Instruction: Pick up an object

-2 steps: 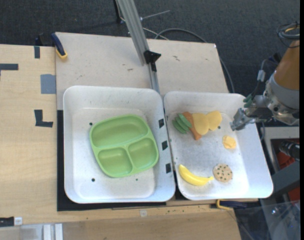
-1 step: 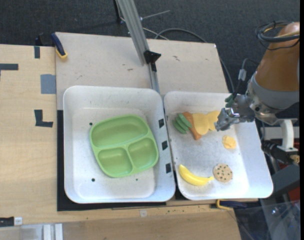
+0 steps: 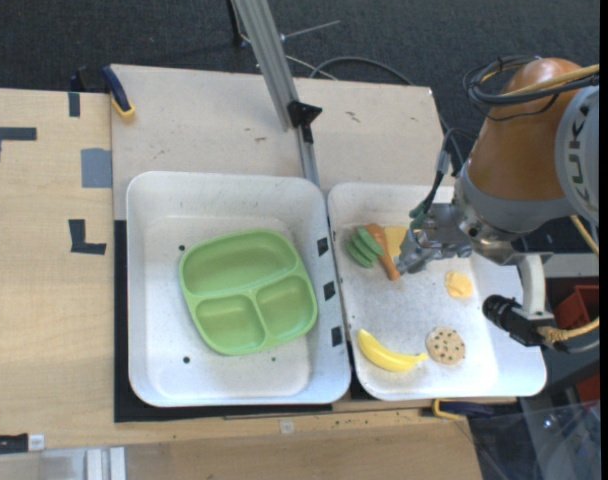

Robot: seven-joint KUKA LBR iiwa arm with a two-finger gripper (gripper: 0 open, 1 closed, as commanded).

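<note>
On the bench below the slanted overhead camera sit two shallow white bins side by side. The left bin [image 3: 144, 268] holds a green divided plate [image 3: 248, 291] with three compartments, lying flat near the bin's middle. The right bin [image 3: 514, 363] holds several pieces of toy food. A carrot [image 3: 384, 252], orange with a green leafy top [image 3: 364, 246], lies in the upper left part of this bin, close to the wall shared with the other bin. A pale yellow piece [image 3: 395, 236] shows just behind the carrot; what it is cannot be made out. A small yellow lump [image 3: 459, 285] lies toward the right side. A banana [image 3: 388, 352] rests along the near edge, and a round cookie [image 3: 445, 345] with dark specks sits just to its right.

The grey arm with its orange band [image 3: 524, 128] reaches in from the right and bends down over the right bin. Its gripper [image 3: 412, 256] hangs low at the right side of the carrot, just beside it and seemingly touching or nearly touching its lower end. From this angle I cannot tell whether the tool is spread or closed, nor whether anything sits between its tips. The carrot appears to rest on the bin floor. The banana, cookie and yellow lump lie well apart from the tool, nearer the bin's front and right.

A slim metal pole [image 3: 269, 53] slants across the bench behind the bins.
</note>
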